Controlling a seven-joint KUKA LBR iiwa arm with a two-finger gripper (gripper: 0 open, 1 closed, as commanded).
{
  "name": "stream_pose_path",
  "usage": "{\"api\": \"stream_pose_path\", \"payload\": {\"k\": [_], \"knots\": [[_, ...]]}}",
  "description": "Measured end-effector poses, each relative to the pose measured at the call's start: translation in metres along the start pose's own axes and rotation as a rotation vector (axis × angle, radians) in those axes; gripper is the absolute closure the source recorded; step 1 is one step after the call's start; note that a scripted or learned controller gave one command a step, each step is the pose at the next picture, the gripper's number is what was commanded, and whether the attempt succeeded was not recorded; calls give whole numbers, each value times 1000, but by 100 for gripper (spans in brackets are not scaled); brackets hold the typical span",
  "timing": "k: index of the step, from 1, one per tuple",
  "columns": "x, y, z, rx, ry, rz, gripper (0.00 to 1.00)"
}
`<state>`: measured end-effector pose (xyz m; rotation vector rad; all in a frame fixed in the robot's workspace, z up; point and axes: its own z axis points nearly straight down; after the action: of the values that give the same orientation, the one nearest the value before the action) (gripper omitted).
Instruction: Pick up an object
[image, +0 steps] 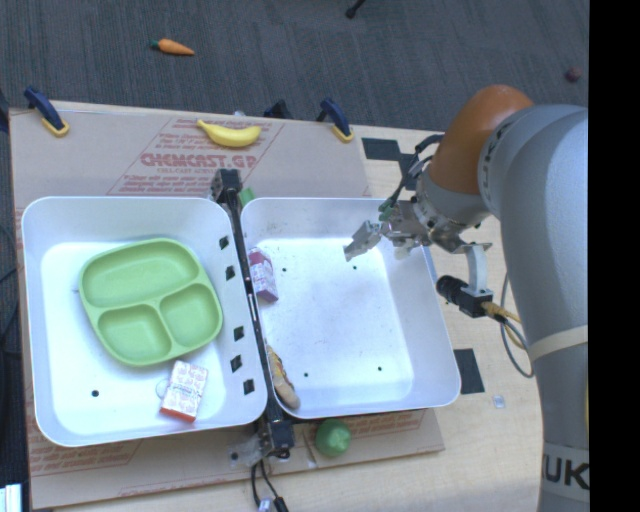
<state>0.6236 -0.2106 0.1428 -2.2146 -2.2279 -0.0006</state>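
Observation:
My gripper hangs over the upper right part of the right bin, with nothing seen in it. A pink and white packet leans against the right bin's left wall, well to the left of the gripper. In the same bin's front left corner lies a tan lumpy object. The left bin holds a green divided plate and a small red and white box near its front.
A yellow banana lies on the cardboard behind the bins. A green ball sits on the bench in front of the right bin. Blue clamps grip the board's back edge. An orange carrot lies on the floor.

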Motion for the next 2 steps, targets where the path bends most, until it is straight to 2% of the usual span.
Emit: {"api": "stream_pose_path", "payload": {"k": [1, 2], "knots": [[0, 33, 5, 1, 1, 0, 0], [0, -28, 51, 4, 0, 0, 0]]}}
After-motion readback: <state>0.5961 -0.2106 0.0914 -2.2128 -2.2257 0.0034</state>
